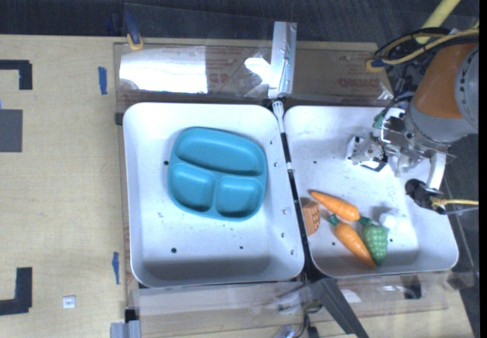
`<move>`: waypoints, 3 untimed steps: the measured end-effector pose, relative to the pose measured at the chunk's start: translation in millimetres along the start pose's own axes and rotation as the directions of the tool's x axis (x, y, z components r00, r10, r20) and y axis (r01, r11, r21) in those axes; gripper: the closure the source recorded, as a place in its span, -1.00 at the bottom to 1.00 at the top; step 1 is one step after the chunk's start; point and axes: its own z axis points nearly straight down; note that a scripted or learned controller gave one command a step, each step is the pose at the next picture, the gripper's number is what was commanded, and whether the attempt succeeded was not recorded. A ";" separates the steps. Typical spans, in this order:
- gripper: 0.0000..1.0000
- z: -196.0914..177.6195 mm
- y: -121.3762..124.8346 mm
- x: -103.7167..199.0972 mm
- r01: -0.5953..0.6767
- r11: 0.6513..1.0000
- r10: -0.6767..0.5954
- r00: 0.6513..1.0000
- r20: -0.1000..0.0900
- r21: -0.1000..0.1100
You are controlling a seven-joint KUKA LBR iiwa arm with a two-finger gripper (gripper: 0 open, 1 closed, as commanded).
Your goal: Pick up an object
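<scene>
The right bin holds two orange toy carrots, one lying above the other, near its front. A green knobbly toy touches the lower carrot's right end. A small tan ridged piece rests against the bin's left wall. My gripper hangs over the upper right part of this bin, up and to the right of the carrots and apart from them. No object shows in it.
In the left bin lies a blue divided plate. A small white scrap sits right of the carrots. A metal divider and clear sheeting stand behind the bins. Cables loop above the arm.
</scene>
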 end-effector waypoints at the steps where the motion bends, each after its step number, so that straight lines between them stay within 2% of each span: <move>1: -1.00 29.1 30.4 45.0 0.030 1.000 -0.030 1.000 0.003 0.005; 2: -1.00 27.6 -59.7 4.4 0.322 0.947 -0.322 0.947 0.000 -0.005; 3: -1.00 26.9 -113.4 10.6 0.500 0.866 -0.500 0.866 0.002 -0.011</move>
